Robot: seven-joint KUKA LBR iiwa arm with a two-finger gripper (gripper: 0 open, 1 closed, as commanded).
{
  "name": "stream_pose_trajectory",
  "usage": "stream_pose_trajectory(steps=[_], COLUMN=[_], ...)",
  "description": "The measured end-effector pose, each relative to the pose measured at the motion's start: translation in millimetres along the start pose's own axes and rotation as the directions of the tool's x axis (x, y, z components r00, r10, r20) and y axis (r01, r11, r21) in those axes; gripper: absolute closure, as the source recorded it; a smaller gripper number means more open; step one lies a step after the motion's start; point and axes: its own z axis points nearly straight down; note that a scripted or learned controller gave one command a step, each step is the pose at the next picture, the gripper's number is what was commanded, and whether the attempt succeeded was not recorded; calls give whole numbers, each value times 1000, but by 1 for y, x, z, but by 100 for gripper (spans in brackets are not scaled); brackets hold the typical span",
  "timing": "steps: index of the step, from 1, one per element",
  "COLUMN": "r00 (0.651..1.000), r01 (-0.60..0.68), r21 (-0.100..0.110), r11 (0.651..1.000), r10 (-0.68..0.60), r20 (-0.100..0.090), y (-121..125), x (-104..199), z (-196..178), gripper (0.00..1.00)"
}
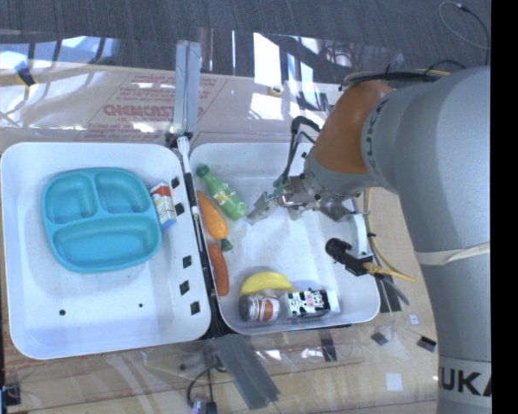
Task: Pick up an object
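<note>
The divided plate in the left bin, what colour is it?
Light blue; the divided plate shows clearly in the camera view.

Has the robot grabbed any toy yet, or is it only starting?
Nothing looks picked up yet. The gripper hangs in the right bin, beside the green bottle. The carrots, banana and can lie in that bin. Closing on something and lifting is left.

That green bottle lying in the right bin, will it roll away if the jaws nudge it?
Probably. The green bottle lies on its side and looks round, so a sideways push could roll it. The carrot beside it may stop it. Its smooth plastic looks slippery and light.
</note>
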Motion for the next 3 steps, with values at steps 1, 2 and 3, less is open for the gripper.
stream_pose_trajectory(steps=[1,2,3], r00=[999,993,992], r01=[38,120,123], r21=[-4,-3,-2], r11=[999,993,992], r10=[-38,-120,-123], r20=[1,2,0], y=[48,56,56], x=[21,52,53], z=[-84,-18,-29], gripper=[0,0,100])
